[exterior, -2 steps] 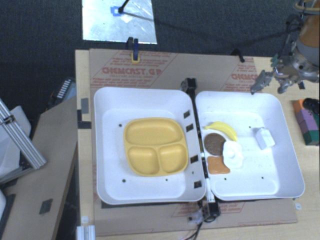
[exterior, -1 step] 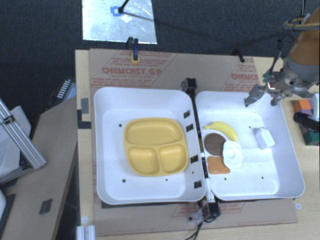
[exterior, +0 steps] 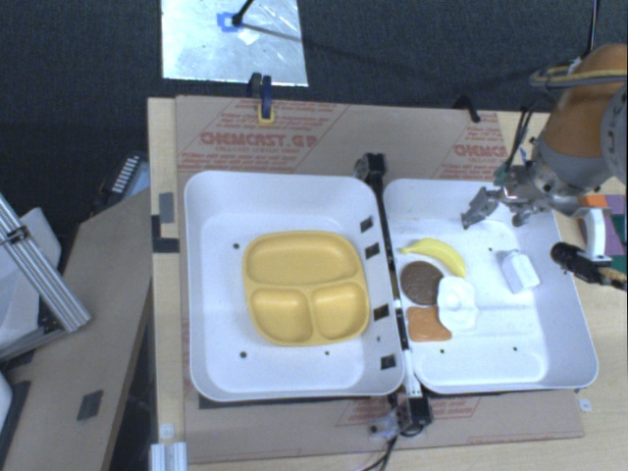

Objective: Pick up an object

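In the right white bin (exterior: 549, 361), against its left wall, lie a tan flat square piece (exterior: 429, 325), a white round cup-like object (exterior: 457, 302), a brown round disc (exterior: 422, 282) and a yellow plastic banana (exterior: 438, 254). A small white block (exterior: 517, 270) sits toward the right edge. The left white bin (exterior: 211, 263) holds a yellow three-compartment plastic tray (exterior: 299, 287). At the right bin's far edge, the grey gripper (exterior: 498, 207) hovers, its fingers (exterior: 476, 212) spread apart, holding nothing.

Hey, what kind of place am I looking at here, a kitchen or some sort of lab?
Most likely a robotics lab bench, not a kitchen: a grey arm's two-finger gripper hovers over two shallow white bins, one holding a yellow divided plastic tray, the other a toy-like yellow banana.
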`<state>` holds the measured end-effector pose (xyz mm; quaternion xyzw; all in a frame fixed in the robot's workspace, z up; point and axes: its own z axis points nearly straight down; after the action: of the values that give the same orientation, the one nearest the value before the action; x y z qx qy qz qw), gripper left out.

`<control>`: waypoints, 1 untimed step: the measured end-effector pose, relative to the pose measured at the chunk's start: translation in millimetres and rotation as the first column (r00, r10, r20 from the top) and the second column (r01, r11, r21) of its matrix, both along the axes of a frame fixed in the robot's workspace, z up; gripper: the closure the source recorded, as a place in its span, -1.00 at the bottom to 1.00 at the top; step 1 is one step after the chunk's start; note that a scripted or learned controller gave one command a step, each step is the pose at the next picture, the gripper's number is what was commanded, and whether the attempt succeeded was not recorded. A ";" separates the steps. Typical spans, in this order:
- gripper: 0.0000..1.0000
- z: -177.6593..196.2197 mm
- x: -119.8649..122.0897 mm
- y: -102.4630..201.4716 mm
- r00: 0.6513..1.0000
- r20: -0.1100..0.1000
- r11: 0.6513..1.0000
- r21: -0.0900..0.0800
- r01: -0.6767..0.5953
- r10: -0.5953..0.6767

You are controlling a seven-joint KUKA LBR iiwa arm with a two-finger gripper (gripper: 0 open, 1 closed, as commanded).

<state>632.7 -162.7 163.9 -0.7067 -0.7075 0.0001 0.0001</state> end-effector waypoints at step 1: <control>-1.00 -60.1 -5.3 -3.6 1.000 -0.002 1.000 0.000 0.000 0.000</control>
<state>627.4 -166.3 103.8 -0.7067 -0.7075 0.0006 0.0006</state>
